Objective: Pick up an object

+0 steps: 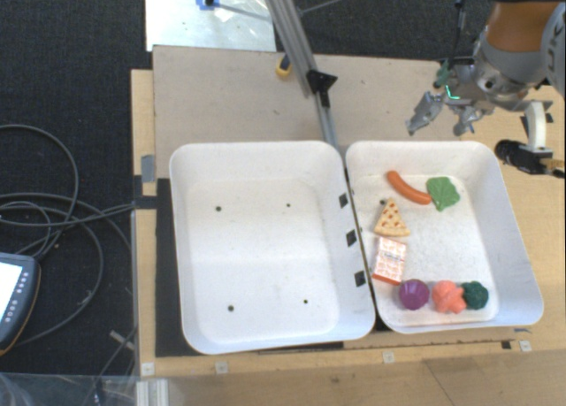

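We are looking at a robot lab: loose black cables (53,218) are lying on dark carpet (71,42), and a robot arm (522,24) is hanging over two white bins (265,161).

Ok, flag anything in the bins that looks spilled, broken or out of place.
Nothing stands out. The hot dog, green leaf, pizza slice, wafer, purple piece, orange piece and broccoli all lie inside the right bin. The gripper hangs above its far edge.
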Tool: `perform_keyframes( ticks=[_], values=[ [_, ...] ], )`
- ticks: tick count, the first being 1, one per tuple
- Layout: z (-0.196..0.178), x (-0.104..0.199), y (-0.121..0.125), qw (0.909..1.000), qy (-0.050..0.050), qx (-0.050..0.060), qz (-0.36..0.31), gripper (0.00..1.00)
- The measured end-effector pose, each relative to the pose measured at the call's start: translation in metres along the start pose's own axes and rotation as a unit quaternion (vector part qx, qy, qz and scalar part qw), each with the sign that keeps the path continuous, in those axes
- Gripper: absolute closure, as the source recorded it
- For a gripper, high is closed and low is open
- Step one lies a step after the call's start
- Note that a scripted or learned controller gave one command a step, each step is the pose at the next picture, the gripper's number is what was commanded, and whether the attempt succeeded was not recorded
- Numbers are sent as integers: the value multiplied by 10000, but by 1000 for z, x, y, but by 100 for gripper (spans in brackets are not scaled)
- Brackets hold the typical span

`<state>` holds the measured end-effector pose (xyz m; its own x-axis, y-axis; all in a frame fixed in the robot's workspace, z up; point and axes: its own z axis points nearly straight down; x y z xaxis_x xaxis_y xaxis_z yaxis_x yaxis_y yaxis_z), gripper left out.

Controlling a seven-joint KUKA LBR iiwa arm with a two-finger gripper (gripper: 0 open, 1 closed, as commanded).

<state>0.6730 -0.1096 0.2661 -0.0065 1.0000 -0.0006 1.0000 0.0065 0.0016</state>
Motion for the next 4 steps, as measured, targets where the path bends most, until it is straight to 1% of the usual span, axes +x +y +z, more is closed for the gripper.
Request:
perform_keyframes(
  ticks=[1,2,3,4],
  values=[
    [47,3,-9,10000,3,18,17,0],
    [89,2,-6,10000,2,17,21,0],
    [151,2,-11,10000,5,27,27,0],
    [136,1,-9,10000,2,-16,26,100]
  ],
)
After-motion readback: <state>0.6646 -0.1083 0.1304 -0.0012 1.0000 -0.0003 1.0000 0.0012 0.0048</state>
